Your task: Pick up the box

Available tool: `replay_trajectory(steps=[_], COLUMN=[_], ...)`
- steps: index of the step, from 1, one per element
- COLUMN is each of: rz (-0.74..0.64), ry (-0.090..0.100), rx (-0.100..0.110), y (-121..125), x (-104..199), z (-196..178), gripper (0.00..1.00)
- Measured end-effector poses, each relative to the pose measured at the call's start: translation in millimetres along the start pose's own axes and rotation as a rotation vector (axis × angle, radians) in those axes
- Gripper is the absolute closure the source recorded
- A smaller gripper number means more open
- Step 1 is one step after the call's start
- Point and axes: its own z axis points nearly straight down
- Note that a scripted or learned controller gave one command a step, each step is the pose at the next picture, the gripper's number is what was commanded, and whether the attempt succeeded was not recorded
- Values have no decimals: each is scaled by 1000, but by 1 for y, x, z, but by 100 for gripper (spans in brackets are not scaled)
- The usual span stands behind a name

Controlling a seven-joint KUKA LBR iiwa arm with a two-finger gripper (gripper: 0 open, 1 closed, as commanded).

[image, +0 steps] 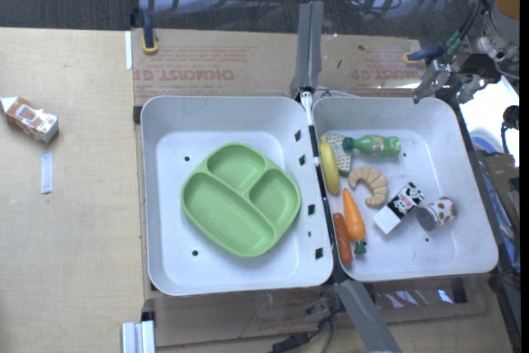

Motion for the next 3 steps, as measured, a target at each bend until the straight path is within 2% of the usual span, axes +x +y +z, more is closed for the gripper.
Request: replay_trajectory(steps=[1,2,3], rz=[-85,-224,-240], ry=[1,-1,-2], rx=[1,-7,-14], y=[-56,3,-47], x=[43,64,52], z=[134,187,186], gripper=[0,0,0])
